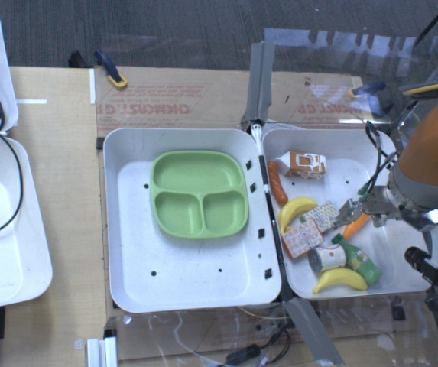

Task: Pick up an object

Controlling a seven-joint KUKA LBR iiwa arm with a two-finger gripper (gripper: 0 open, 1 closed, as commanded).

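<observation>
My gripper (354, 211) hangs low over the right bin (402, 281), reaching in from the right under the arm's orange band. Its tip sits right over a small orange carrot (356, 225), which pokes out just below it. Left of it lie a patterned card box (304, 238) and a yellow banana (296, 208). A green bottle with a white cap end (348, 260) and a second banana (339, 280) lie nearer the front. An orange and white carton (308, 164) rests at the back, and a red-orange sausage shape (277, 183) lies along the left wall.
The left bin (127, 266) holds a green divided plate (199, 193). A white tub (4, 220) with a black cable stands at the far left. Cardboard (165, 98) lies behind the bins, with a blue and yellow clamp (110, 69) on it.
</observation>
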